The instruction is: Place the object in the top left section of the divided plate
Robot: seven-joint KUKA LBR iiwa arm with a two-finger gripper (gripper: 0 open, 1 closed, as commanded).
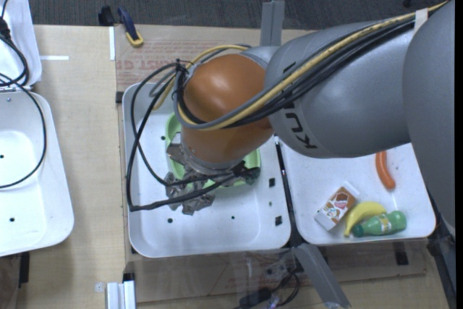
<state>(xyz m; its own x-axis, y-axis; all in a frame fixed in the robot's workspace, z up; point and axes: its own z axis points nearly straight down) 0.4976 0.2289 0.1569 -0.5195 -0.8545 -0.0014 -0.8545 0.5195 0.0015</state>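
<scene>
Camera view looks down on two white bins on the table, with the arm (pixel 347 90) reaching in from the right and its orange band (pixel 221 108) hanging over the left bin (pixel 217 235). Under the wrist sits the green divided plate (pixel 173 128), mostly covered, with slivers of rim showing at the left and lower right. The gripper (pixel 189 192) is a dark tangle just below the band, over the plate's near edge; whether it is spread or closed, and whether it has anything, I cannot tell. The object to be placed cannot be made out near the plate, so its heading and long axis cannot be read. In the right bin (pixel 311 228) lie a carton (pixel 336 208), a banana (pixel 364 215), a green bottle (pixel 381 224) and an orange stick (pixel 385 170); the banana and bottle lie roughly left to right, the stick runs up and down. The main risk, as I judge it, is a release into the wrong section, or onto the bin floor beside the plate, since the wrist hides the dividers. The loose black cable (pixel 134 163) could also snag the rim and drag the plate.
</scene>
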